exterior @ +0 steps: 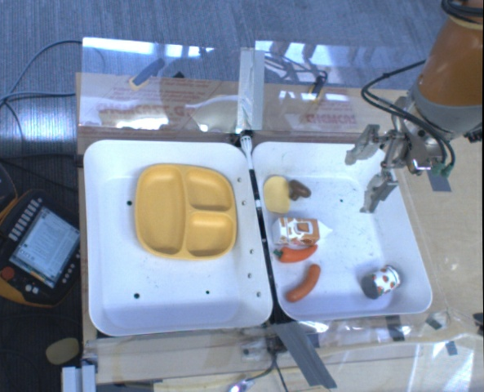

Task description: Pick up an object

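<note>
Sausage (pixel 302 282) lay in the right bin (pixel 405 243) near its front edge, just below a small carton (pixel 295 232). Well apart, the gripper (pixel 374 171) hung over that bin's far right side, fingers spread, pinching nothing.

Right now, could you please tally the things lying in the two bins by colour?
Yellow: 2, the divided tray and the round piece
Brown: 1
White-and-orange carton: 1
Orange-red: 2, and
Grey-and-white: 1
Total: 7
</note>
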`<state>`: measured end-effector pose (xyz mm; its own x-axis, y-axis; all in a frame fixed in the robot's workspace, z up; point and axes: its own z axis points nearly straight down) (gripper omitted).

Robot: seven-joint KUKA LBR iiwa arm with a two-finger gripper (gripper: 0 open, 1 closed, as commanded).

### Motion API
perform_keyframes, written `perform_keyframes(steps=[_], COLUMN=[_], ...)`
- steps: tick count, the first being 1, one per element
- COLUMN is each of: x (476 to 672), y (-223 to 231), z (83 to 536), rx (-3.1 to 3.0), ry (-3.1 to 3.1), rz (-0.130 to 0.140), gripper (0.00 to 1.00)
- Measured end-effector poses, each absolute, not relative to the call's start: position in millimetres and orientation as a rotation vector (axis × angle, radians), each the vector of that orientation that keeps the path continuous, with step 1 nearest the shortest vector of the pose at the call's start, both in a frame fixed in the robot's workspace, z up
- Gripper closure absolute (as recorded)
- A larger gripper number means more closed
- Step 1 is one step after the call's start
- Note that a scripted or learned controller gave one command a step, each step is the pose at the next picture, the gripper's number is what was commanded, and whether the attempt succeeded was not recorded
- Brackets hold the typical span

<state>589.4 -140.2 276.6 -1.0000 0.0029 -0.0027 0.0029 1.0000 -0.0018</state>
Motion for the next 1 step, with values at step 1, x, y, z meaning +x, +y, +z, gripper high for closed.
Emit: perform_keyframes(steps=[1], x=[539.1], y=[-159.3], z=[164.7], rx=[0.109], ry=[3.139], rz=[-0.003], gripper=[0.00])
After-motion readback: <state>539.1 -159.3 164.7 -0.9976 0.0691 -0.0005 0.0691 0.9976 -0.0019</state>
